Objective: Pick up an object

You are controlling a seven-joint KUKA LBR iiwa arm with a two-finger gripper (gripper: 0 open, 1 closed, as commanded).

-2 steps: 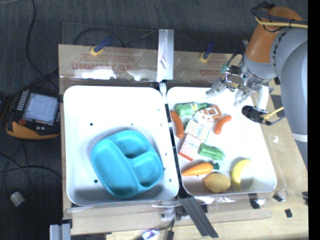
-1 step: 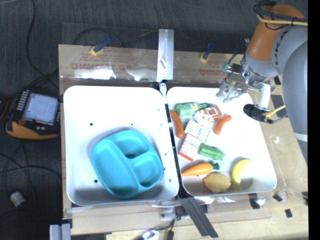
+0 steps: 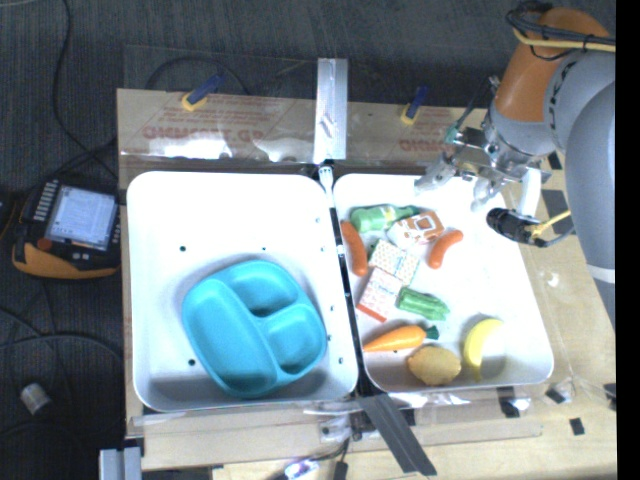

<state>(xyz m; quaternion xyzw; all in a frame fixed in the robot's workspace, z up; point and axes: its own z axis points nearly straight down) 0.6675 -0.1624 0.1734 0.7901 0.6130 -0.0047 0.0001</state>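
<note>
Over the right bin's (image 3: 520,298) far right corner, the gripper (image 3: 470,173) hangs with nothing visibly between its fingers; how far they are spread, I cannot tell.
Nearest, the small orange sausage (image 3: 444,247) lies near the bin's far end: probably light, smooth, rounded plastic, likely slippery, best pinched across its middle.

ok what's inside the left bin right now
The left bin holds one blue divided plate, lying toward its front. The plate covers the bin floor beneath it, so anything under it cannot be seen.
</note>
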